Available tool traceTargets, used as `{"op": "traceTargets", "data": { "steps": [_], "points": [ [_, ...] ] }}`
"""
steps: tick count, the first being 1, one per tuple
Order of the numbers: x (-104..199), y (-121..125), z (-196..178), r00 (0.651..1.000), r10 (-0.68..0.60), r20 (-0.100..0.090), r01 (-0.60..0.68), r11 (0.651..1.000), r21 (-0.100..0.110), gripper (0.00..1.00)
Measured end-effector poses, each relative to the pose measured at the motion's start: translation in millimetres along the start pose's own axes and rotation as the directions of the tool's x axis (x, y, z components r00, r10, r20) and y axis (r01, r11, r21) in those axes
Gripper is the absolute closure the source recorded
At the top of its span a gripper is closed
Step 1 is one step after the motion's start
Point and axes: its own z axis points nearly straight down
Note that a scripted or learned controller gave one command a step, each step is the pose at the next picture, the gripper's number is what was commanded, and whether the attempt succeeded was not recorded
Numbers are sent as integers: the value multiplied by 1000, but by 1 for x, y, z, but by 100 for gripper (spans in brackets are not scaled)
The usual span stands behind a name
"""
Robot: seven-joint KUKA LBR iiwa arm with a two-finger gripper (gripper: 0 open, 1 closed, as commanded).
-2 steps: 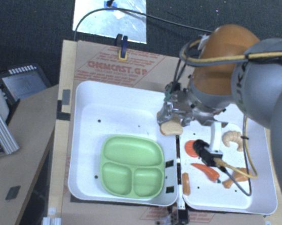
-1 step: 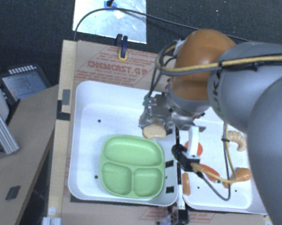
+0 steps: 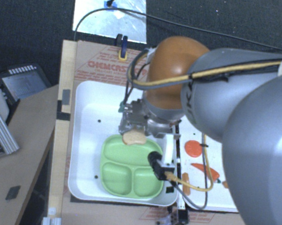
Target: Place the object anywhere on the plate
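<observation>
Tan object point(image 3: 134, 138) sits at twelve o'clock on the green plate point(image 3: 123, 176), apparently over its rim. Gripper point(image 3: 132, 125) hangs directly above; grip state cannot be told. Placement looks near done; release and retreat unconfirmed.

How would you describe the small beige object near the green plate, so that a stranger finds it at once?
Look in the left white bin, where a green divided plate lies. At the plate's far rim, just under the gripper, sits a small flat beige piece. It is the one pale tan thing there; the right bin's items are orange.
</observation>
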Motion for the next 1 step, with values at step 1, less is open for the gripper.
{"op": "traceTargets", "data": {
  "steps": [1],
  "points": [
    [-3, 1, 0, 1000, 6, 2, -6, 1000, -1, 0]
  ]
}}
